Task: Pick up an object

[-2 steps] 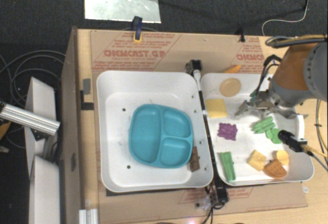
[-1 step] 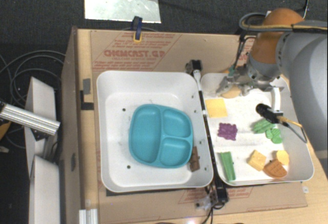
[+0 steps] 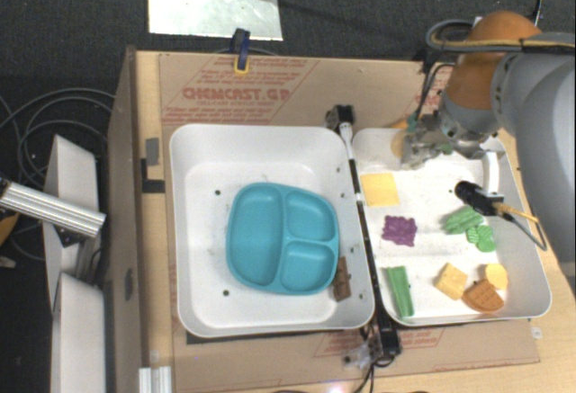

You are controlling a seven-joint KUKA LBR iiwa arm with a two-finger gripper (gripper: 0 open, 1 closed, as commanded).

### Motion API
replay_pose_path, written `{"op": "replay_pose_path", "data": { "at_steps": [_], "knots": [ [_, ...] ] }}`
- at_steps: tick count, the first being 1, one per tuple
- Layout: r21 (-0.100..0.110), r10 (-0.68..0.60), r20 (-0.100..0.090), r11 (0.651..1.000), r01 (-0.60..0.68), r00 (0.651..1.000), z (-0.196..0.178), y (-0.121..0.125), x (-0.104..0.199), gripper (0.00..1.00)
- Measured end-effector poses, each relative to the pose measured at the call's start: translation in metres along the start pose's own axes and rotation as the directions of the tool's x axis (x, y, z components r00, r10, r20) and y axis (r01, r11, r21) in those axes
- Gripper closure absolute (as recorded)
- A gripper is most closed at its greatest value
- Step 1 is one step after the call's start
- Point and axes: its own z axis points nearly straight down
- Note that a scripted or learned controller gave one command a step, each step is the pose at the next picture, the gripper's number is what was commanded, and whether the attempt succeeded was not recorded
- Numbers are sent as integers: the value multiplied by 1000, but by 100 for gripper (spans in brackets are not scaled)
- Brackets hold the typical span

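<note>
My gripper (image 3: 416,151) hangs over the far left corner of the right bin (image 3: 531,292), and nothing can be seen held in it. Just below it a flat yellow square (image 3: 380,188) lies near the bin's left wall. A purple lumpy piece (image 3: 400,230) sits in the middle of the bin. Leafy green pieces (image 3: 470,226) lie to the right of that. A green block (image 3: 398,290) rests near the front wall. A yellow chunk (image 3: 451,280) and an orange piece (image 3: 483,295) lie at the front right.
The left bin (image 3: 193,202) holds a teal divided plate (image 3: 282,238), and a small brown piece (image 3: 343,278) rests against its right wall. The grey arm (image 3: 531,94) comes in from the right above the right bin's far edge.
</note>
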Motion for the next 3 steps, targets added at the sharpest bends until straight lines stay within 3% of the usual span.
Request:
{"op": "replay_pose_path", "data": {
  "at_steps": [1, 2, 3],
  "knots": [
    [-8, 10, 5, 1000, -10, 1000, -90, -34, -61, 100],
    [-5, 3, 2, 1000, -3, 1000, -85, -33, -56, 0],
    [1, -2, -2, 1000, 2, 1000, -60, -55, 14, 0]
  ]
}}
